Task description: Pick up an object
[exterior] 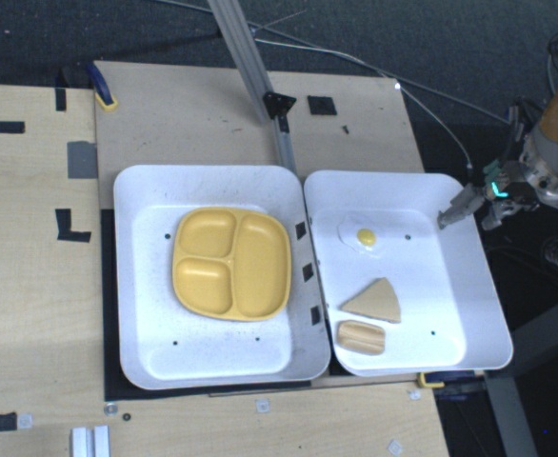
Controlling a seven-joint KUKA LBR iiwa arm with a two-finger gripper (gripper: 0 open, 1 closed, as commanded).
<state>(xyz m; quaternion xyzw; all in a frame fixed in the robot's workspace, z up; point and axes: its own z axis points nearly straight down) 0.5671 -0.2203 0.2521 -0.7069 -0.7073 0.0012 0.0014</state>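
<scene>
The right bin (469, 284) holds three small items: a white piece with a yellow centre like a fried egg (367, 238), a beige triangular wedge (374, 301) and a tan loaf-shaped block (361, 337) near the front. My gripper (471, 215) hangs over the right bin's far right rim, well right of the egg piece. Its two dark fingers stand apart, open, with nothing between them.
The left bin (141, 255) carries a yellow three-compartment plate (231, 263). A grey metal post (246, 46) slants down to the gap between the bins. A cable (431, 103) curves across the bench toward the arm.
</scene>
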